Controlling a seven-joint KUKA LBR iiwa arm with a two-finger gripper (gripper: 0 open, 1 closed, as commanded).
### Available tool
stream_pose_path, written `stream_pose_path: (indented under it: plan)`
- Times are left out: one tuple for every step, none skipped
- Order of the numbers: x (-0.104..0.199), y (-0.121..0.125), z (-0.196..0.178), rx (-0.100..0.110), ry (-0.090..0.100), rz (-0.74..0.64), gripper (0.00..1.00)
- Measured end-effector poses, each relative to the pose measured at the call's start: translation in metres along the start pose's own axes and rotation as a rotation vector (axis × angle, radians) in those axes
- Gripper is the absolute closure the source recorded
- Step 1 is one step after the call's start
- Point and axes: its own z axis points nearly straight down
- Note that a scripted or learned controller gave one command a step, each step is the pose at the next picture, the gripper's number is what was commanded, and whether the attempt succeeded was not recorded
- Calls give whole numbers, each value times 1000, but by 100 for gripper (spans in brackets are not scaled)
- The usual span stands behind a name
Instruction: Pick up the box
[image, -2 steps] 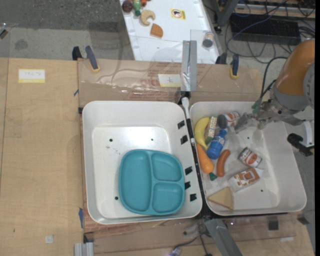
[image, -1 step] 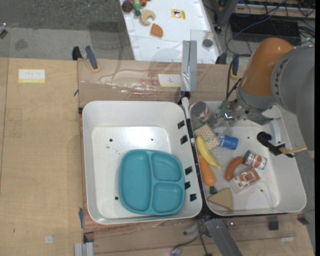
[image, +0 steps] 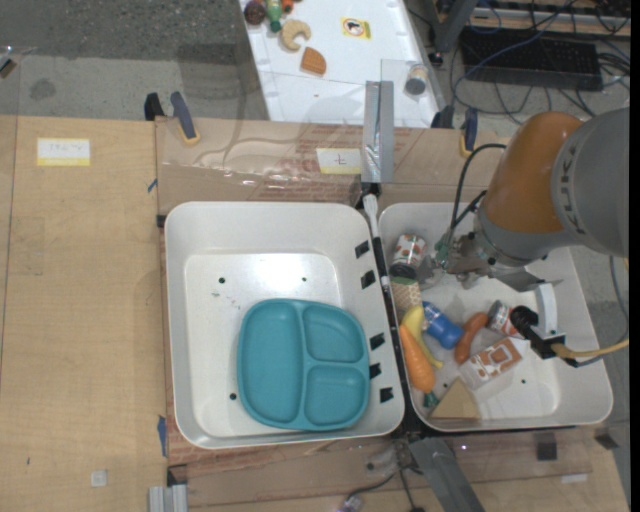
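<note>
— Where the grey arm with orange band (image: 545, 180) enters upper right, where's the gripper (image: 450, 258)?
— Over the right white bin (image: 585, 400); jaw state unreadable.
— Box?
— Small white-and-red carton box (image: 497, 360), lower right, lying flat, apart from gripper.

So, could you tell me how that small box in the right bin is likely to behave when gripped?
The box looks like a thin carton, so probably light and somewhat crushable. It lies flat, so it should slide rather than roll. The carrot close beside it may get nudged.

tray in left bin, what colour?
Teal, plain with no pattern: the divided tray with three compartments, seen clearly in the camera view, lying in the left bin.
</note>
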Motion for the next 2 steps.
stream_pose_path:
  plan:
    - [-9,66,15,-2,0,-137,0]
    - [7,39,17,3,2,-86,0]
